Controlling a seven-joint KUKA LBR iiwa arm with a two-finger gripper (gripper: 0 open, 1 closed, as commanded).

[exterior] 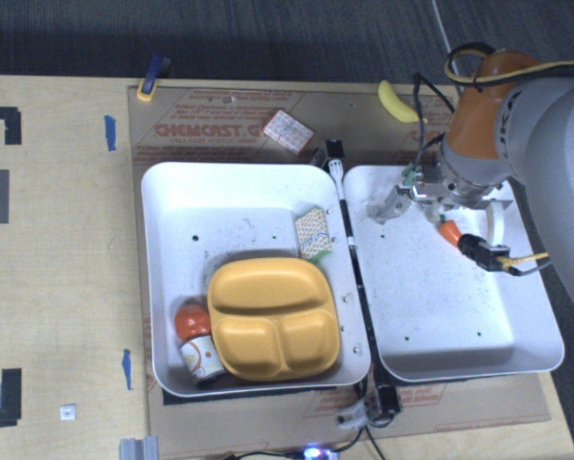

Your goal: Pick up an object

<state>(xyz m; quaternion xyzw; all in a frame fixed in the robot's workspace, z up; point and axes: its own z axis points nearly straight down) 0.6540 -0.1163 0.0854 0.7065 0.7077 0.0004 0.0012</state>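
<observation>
Fingers spread apart, grasping nothing, low in the right bin. A small orange piece lies just below them; yellow tray far left.

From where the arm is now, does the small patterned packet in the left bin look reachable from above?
Probably yes. The packet lies flat near the left bin's right wall with nothing over it; the yellow tray sits beside it, not on it. The gripper hovers over the right bin.

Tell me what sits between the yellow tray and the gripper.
In the camera view, a small patterned packet and the bins' adjoining rims lie between the yellow tray and the gripper.
</observation>
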